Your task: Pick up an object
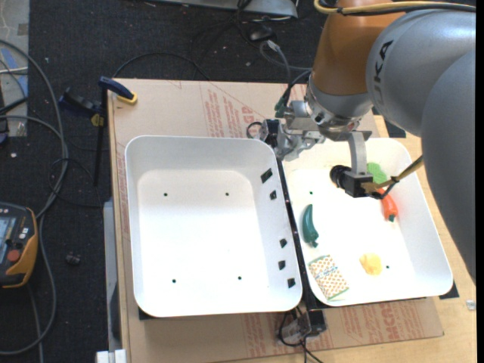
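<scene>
The right bin (423,274) holds several small things. A dark teal curved piece (310,225) lies near its left wall. A patterned square pouch (329,275) rests at the front, with a small yellow lump (370,263) to its right. An orange stick-like piece (389,206) and a green piece (376,174) lie toward the back right. My gripper (290,142) hangs over the back-left corner of the right bin, close to the wall between the bins and apart from all these things. The wrist hides what is under it.
The left bin (144,225) sits beside the right one, with black clips (281,242) along the shared wall. A blue and yellow clamp (117,89) grips the board's back-left corner. Cables and an orange-edged device (17,244) lie on the floor to the left.
</scene>
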`<action>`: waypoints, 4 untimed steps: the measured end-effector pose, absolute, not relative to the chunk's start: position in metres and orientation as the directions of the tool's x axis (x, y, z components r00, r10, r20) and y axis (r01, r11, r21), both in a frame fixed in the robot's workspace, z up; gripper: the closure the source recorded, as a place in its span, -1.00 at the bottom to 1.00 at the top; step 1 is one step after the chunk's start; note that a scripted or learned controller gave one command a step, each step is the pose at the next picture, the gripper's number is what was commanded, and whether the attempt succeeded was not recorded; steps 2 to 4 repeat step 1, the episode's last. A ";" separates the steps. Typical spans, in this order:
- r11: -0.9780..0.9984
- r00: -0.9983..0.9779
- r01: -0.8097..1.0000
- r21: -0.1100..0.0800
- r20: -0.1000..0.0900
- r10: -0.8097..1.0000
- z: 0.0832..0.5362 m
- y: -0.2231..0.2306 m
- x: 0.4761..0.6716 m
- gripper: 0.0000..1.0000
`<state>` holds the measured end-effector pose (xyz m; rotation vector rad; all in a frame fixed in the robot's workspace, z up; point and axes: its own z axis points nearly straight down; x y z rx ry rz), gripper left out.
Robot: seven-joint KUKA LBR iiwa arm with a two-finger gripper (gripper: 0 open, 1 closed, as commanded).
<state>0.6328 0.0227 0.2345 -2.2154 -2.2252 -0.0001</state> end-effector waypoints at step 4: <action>0.004 -0.004 1.000 0.000 0.001 1.000 0.243 0.074 0.622 1.00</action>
